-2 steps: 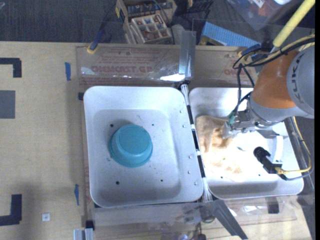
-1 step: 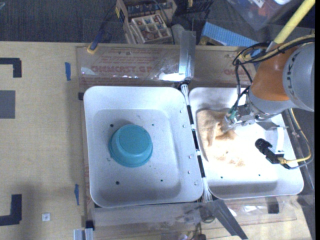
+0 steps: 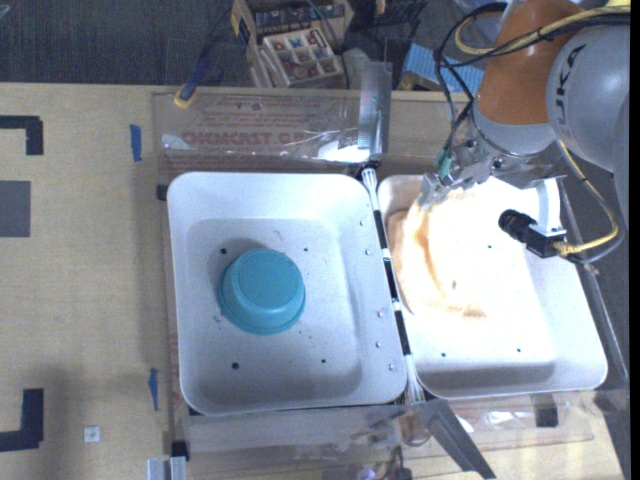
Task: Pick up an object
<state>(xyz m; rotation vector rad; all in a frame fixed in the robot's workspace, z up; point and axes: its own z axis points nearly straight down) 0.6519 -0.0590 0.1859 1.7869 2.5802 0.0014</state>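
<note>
— Where's the thing to grab?
— Blue bowl [image 3: 262, 290], upside down, middle of the left bin [image 3: 190, 208], frame centre-left.
— And the gripper [image 3: 445, 180]?
— Upper right, over the far corner of the right bin [image 3: 560, 368], near the divider. Overexposed glare there; can't tell if it's wide, narrow or holding anything.
— Risks?
— It's well apart from the bowl. Likely closes on nothing. The bowl's smooth, rounded base could also slip out.
</note>
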